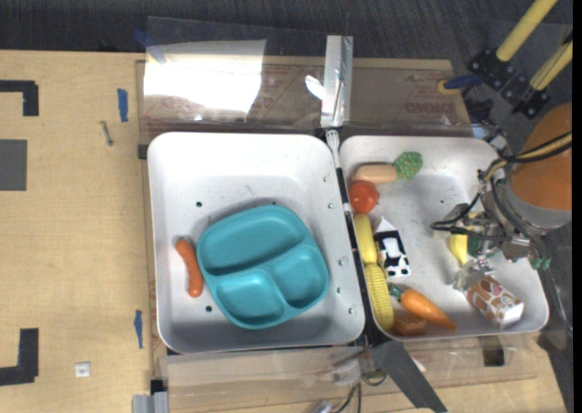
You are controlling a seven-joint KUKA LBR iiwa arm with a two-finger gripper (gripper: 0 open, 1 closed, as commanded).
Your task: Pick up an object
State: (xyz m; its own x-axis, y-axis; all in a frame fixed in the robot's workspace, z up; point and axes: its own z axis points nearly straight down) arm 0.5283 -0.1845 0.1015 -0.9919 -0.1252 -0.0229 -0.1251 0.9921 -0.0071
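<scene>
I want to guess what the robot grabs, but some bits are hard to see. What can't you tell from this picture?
- Gripper, camera view: its fingertips are lost in wrist cables and glare, so a grip can't be judged.
- Yellow object: partly covered by the gripper; kind unclear.
- Arm: cut off by the right edge.
- Brown-and-white packet: print too small to read.
- Black-and-white toy: too small to identify.
</scene>
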